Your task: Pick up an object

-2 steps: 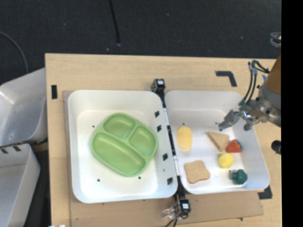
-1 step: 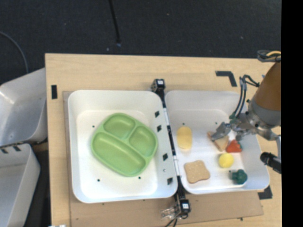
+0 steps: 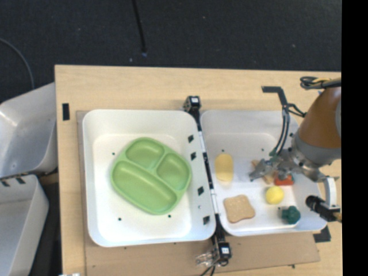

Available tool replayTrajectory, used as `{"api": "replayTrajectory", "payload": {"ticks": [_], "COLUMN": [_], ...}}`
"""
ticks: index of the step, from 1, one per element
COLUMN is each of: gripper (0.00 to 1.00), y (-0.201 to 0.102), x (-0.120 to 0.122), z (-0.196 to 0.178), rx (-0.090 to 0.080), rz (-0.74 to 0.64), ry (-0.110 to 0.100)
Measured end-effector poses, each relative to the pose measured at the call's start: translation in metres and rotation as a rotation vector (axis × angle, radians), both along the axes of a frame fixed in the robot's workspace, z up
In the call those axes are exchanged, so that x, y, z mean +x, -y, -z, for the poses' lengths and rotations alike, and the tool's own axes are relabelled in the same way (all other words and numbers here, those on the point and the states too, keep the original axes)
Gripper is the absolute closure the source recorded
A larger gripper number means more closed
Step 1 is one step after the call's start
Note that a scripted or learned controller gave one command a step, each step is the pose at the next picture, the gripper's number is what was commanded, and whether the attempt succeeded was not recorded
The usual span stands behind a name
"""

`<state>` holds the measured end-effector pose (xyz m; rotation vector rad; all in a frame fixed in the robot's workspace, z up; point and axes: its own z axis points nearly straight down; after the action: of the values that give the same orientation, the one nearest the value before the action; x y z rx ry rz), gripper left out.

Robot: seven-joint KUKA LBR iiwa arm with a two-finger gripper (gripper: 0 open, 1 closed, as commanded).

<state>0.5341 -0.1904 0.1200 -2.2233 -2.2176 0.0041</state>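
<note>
My gripper (image 3: 265, 170) hangs low over the right bin (image 3: 241, 125), at its right side, with the grey and orange arm (image 3: 319, 128) behind it. A small red object (image 3: 283, 181) lies directly under the gripper's right side, partly hidden by it. Just in front sits a yellow ball-like fruit (image 3: 275, 195). A dark green piece (image 3: 291, 214) lies near the bin's front right corner. A slice of toast (image 3: 238, 208) rests at the front, and a pale yellow oblong piece (image 3: 223, 167) lies left of the gripper.
The left bin (image 3: 98, 211) bears a green divided plate (image 3: 150, 175). A black-clipped divider (image 3: 202, 165) runs between the bins. Cables (image 3: 282, 105) hang near the arm at the right bin's back.
</note>
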Motion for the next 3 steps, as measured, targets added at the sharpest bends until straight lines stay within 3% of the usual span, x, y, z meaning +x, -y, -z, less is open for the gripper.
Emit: {"api": "replayTrajectory", "payload": {"ticks": [1, 3], "gripper": [1.0, 1.0], "y": [0.001, -0.006], "x": [0.002, 0.023], "z": [-0.014, -0.125], "rx": [-0.001, -0.002], "rz": [0.004, -0.006], "ry": [0.007, 0.011]}}
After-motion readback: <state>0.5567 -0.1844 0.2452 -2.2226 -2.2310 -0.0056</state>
